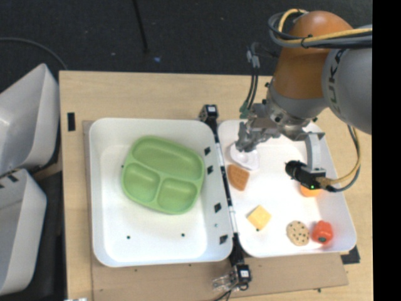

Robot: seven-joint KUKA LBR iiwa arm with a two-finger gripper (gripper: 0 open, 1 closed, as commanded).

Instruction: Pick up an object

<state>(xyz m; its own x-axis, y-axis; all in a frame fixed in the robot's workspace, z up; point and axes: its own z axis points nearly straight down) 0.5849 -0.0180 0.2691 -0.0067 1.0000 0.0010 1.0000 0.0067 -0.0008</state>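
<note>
The gripper (pixel 245 148) hangs low over the upper left corner of the right bin (pixel 276 246), its tip down among a pale, whitish object (pixel 244 160) that sits against the white floor. From where I stand I cannot tell how the gripper is set, or whether that pale piece is caught at all; the wrist hides the tip.

Just below it lies an orange waffle-like piece (pixel 238 177), nearly touching the pale one. Its long axis runs roughly up and down the bin, narrowing slightly toward the bottom. Farther down sit a yellow cheese-like block (pixel 259 217), turned like a diamond, a round cookie (pixel 297 232) and a small red tomato-like toy (pixel 322 231) near the lower right corner. An orange thing (pixel 310 189) is half hidden under a black fitting on the arm (pixel 313 61).

I judge this to be the reach-and-grasp step: the tool is down at its target. The next move calls for a firm close and a straight lift.

The left bin (pixel 100 243) holds a green divided plate (pixel 163 174).
</note>
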